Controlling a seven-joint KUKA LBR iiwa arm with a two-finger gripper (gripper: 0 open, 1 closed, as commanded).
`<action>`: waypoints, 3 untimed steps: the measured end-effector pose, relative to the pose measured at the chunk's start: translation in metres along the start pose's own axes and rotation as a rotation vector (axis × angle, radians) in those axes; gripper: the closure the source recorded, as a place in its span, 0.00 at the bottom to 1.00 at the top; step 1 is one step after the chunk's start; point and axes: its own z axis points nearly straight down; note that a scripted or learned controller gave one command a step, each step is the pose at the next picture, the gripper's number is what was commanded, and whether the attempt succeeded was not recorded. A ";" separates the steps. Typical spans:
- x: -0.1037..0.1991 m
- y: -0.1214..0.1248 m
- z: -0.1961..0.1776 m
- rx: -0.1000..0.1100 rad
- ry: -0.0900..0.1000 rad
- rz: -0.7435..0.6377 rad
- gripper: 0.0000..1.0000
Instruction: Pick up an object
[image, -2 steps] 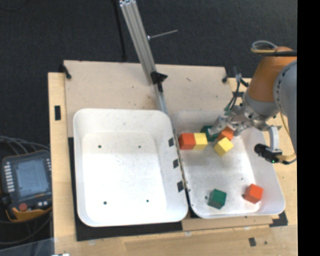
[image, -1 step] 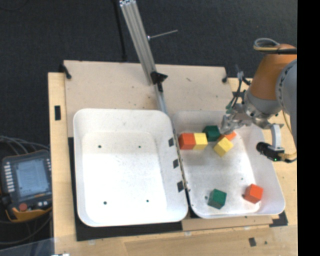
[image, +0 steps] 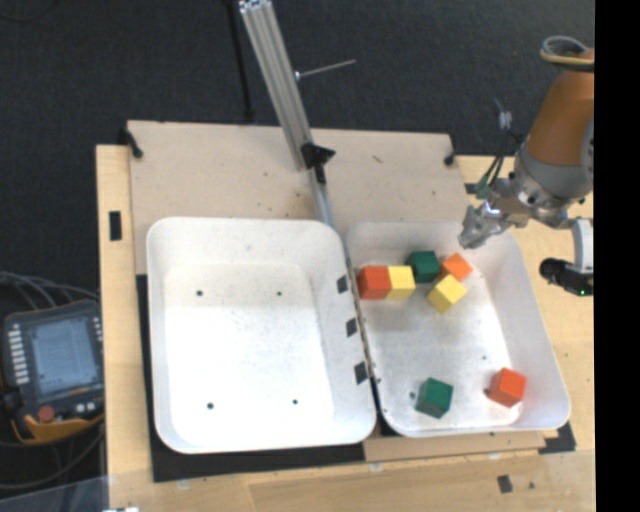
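Gripper (image: 476, 232), whose state I cannot tell, hovers seemingly just above the orange block (image: 457, 265)

Slanted metal rail (image: 285, 90) above the bench, handheld controller (image: 55, 362) (screen lit) at left.

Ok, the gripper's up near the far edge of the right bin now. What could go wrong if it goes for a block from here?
1. The gripper sits just beside the orange block, which is crowded by the green block and a yellow block; the grasp may well nudge or catch a neighbour.
2. It is close to the right bin rim, so a descent here could clip the wall.
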 end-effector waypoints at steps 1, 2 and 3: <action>-0.007 -0.003 -0.049 0.001 0.000 0.004 1.00; -0.008 -0.002 -0.075 0.003 0.001 -0.001 1.00; 0.048 -0.006 -0.059 0.009 0.003 -0.004 1.00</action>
